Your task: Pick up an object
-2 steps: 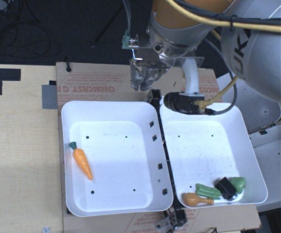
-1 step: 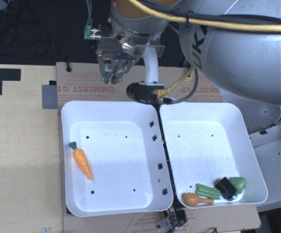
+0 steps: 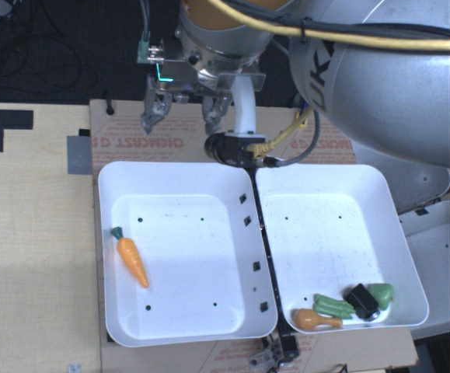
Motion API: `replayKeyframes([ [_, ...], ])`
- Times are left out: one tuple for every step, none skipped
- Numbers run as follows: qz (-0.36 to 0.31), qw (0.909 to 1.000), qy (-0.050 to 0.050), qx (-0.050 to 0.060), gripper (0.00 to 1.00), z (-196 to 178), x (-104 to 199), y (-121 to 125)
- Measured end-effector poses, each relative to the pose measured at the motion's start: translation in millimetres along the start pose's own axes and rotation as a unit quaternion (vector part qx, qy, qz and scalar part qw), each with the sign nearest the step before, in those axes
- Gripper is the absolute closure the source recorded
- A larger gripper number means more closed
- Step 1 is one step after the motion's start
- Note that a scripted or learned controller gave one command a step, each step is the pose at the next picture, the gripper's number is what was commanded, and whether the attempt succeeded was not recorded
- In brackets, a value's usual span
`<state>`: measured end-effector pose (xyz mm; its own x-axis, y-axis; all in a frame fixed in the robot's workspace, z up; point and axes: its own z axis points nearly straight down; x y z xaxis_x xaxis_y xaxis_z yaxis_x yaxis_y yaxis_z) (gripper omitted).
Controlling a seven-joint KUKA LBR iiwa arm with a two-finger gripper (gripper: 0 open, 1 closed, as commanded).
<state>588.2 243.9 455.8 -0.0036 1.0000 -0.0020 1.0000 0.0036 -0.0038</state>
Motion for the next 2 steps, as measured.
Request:
replayKeyframes([
  [0.001,1.0,-0.001,0.001,0.0,19,0,7],
  [-0.001,1.0,-0.001,0.002,1.0,8,1,7],
])
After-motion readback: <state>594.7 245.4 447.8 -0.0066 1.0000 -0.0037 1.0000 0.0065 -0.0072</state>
